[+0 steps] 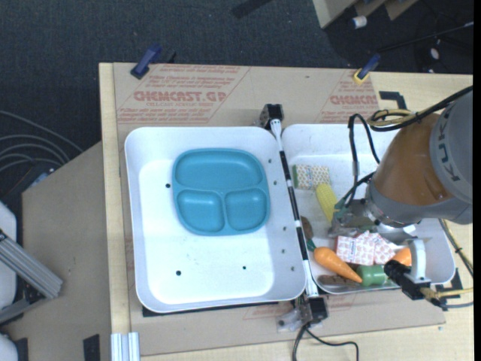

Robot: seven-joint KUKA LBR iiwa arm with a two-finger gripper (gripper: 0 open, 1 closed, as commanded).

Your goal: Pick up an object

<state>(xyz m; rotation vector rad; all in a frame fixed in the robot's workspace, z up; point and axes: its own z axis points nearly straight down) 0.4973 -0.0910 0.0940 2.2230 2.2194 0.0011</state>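
Resting in the left bin (150,277), a blue tray (219,190) with three compartments lies flat, toward the bin's far side, well apart from everything in the right bin (319,136). Both bins sit side by side on the counter (113,201), their rims touching along the middle.

In the right bin, a small patterned packet (312,175) lies near the far left corner, with a yellow corn cob (325,200) just beside it. Nearer the front, an orange carrot (334,262) lies at a slant, touching a red-and-white checked packet (364,248). A green piece (373,275) sits at the front rim, and a bit of orange (403,256) peeks out to its right, too hidden to name.

The arm (421,175) covers much of the right bin. The gripper (352,220) hangs low above the checked packet and the corn; whether the fingers are apart or together cannot be told, since the wrist hides them. Nothing is seen between them.
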